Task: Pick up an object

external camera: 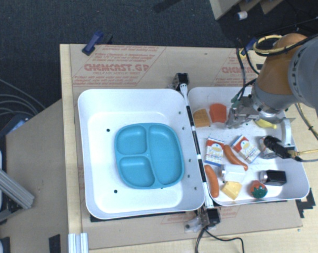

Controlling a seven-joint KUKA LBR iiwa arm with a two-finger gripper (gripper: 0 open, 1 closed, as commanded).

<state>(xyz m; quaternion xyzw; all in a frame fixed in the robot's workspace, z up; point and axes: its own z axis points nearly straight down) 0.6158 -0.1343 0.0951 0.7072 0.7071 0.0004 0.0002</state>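
The pincer (237,115) hangs low in the right bin (301,186) beside the orange block (218,113), likely lining up a grab; its grip I cannot tell.

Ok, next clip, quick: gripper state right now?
Gripper: cannot be told; it sits low in the right bin, next to the red toy, nothing seen held.

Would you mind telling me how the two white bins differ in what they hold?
The left bin holds a single blue divided plate; the right bin holds many small toy foods, such as a sausage and a cheese wedge. The gripper hangs over the right bin, not the left bin. Both are shallow and white.
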